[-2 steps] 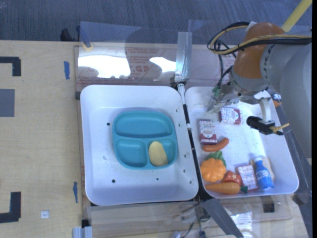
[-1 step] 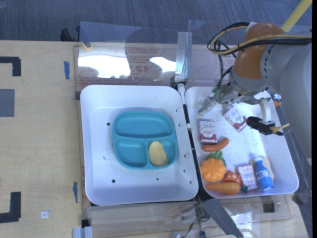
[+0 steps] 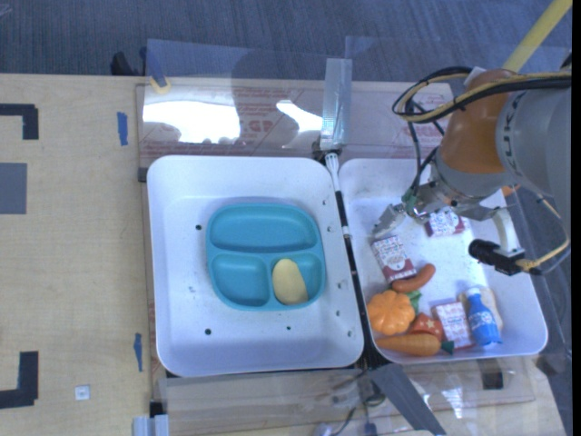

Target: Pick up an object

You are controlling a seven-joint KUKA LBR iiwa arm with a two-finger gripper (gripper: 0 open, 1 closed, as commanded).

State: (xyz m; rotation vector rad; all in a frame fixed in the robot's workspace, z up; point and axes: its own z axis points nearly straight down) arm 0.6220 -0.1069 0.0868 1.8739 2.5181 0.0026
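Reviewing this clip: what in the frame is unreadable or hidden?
- Gripper, camera view: the arm's bulk hides it; a grasp cannot be judged.
- Small packet: partly under the wrist, print too small.
- Carrot: partly covered by the orange pumpkin.
- Arm: cut off at the right edge.

We saw a teal divided plate (image 3: 263,252) sitting in the left white bin (image 3: 172,334), with a yellow potato-shaped piece (image 3: 290,282) lying in its lower right compartment. The bin rested on a pale wooden worktop (image 3: 68,271) marked with blue tape strips (image 3: 122,127) and black corner marks (image 3: 24,121). Dark blue carpet (image 3: 272,7) lay beyond.
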